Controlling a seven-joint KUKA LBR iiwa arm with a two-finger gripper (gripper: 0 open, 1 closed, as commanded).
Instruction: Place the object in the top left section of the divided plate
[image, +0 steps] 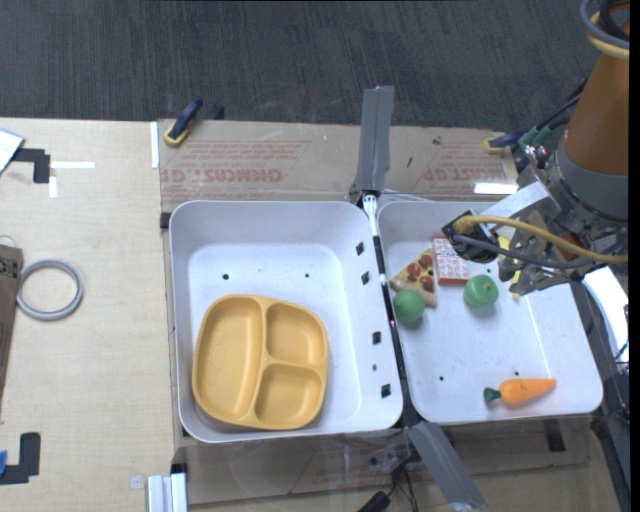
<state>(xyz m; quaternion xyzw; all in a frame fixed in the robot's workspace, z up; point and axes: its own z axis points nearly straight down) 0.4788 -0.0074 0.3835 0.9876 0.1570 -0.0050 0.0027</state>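
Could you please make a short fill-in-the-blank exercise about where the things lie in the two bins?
1. The divided plate lies in the ____ bin.
2. The plate's colour is ____.
3. The toy carrot lies near the ____ edge of the right bin.
4. The pizza slice lies beside a ____ ball.

Missing words: left; yellow; front; green

The arm is cut off by the top and right edges, so its upper part cannot be seen. Below the orange band, cables and brackets crowd the gripper, and the fingers cannot be made out among them. The red box lies partly under that hardware, its print too small to read. The pizza slice touches the box, its toppings just blurred specks.
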